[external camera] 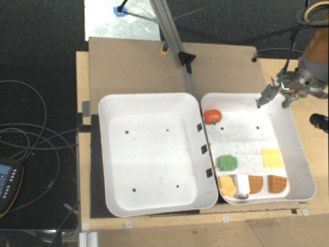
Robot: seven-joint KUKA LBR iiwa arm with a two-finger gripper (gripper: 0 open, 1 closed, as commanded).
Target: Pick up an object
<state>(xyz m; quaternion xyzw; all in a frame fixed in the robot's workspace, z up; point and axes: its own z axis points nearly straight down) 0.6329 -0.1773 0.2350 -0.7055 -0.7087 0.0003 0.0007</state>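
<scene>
clearly nothing picked up yet: gripper point(274, 97) poised over the far right corner of the right bin point(300, 153), fingers point(263, 100) spread apart and bare, well apart from every object. still lying in that bin: red tomato-like piece point(213, 117) by its far left wall, green ball point(227, 162) and yellow block point(272, 158) nearer its middle, orange and white pieces point(252, 184) along its near wall. left to do, by the look of it: choosing one, descending, closing, lifting.
</scene>
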